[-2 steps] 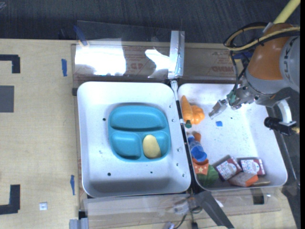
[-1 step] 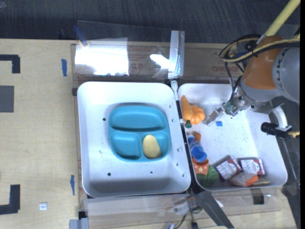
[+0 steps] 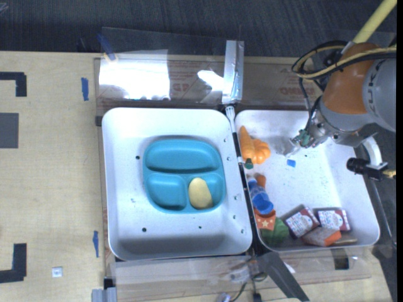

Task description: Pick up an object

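Observation:
My gripper (image 3: 306,137) hangs low over the far part of the right bin (image 3: 315,181), under the orange-banded wrist (image 3: 346,90). Nothing is visibly held in it. An orange carrot-like toy (image 3: 253,148) lies to its left against the bin's left wall. A small blue piece (image 3: 290,163) sits just below and left of the gripper. Along the bin's near side lie a blue toy (image 3: 260,200), an orange and green toy (image 3: 272,227) and two dark red packets (image 3: 301,221) (image 3: 332,219).
The left bin (image 3: 119,181) holds a blue divided tray (image 3: 182,172) with a yellow oval object (image 3: 200,192) in its lower right compartment. A clear plastic panel (image 3: 164,74) stands behind the bins. Cables (image 3: 321,58) loop near the arm.

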`<action>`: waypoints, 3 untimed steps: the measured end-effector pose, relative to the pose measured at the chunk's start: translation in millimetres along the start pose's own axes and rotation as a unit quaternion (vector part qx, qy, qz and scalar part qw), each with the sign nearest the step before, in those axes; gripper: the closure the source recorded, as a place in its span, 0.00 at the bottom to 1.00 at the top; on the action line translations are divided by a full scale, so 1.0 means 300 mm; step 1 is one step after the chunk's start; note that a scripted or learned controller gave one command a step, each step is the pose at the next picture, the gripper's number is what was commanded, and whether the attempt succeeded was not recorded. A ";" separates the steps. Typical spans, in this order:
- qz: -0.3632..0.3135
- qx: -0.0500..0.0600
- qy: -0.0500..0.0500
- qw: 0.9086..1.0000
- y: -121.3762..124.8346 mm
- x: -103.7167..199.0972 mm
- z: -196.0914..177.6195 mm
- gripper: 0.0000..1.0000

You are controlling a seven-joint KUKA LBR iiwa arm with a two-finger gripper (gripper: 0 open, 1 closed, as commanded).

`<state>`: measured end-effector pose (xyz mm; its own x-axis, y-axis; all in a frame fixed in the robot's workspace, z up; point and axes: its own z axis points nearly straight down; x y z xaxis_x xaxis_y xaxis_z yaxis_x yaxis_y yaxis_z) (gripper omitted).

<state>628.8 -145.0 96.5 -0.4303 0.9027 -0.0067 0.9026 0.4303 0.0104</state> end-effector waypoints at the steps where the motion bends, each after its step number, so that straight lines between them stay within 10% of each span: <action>1: 0.000 0.001 0.001 1.000 -0.001 0.001 0.003 0.00; 2: -0.030 0.003 0.001 1.000 0.012 0.103 0.033 0.00; 3: -0.030 -0.001 -0.001 1.000 0.020 0.097 -0.002 1.00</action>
<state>621.6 -116.1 96.9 -0.4827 0.8757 -0.0094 0.8757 0.4828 0.0111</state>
